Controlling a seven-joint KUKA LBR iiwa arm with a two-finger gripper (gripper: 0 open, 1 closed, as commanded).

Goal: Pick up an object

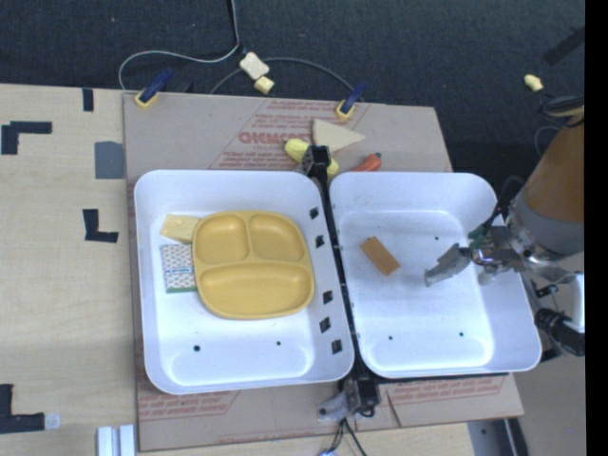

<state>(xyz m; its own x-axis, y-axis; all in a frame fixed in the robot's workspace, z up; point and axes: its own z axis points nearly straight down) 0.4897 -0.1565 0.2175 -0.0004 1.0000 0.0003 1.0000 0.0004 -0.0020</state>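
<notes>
My pincer [445, 270] hangs over the right bin [427, 350], reaching in from its right wall, and its tips sit above bare white floor with nothing between them; from this slant I cannot tell whether they stand wide or narrow. Just beside the tips, toward the bin's middle, lies the block [379, 256], a small brown piece flat on the floor and turned at an angle, the one loose thing in this bin and, I judge, the likeliest pick. It is near me but apart from me, not touched. So the task has hardly begun: I am over the right bin and close to the block, yet nothing is gripped or lifted. What is left, as I see it, is to shift across until I am over the block, come down, close on it and raise it clear. Past the divider, the left bin [237, 369] holds a yellow tray [254, 264] with three hollows, lying flat in the middle. Touching its far-left edge are a pale yellow card [179, 227] and a patterned sponge [177, 267], both partly tucked by the tray's rim. Those are well apart from me and would need a long reach, so I judge them poorer choices than the block.
</notes>
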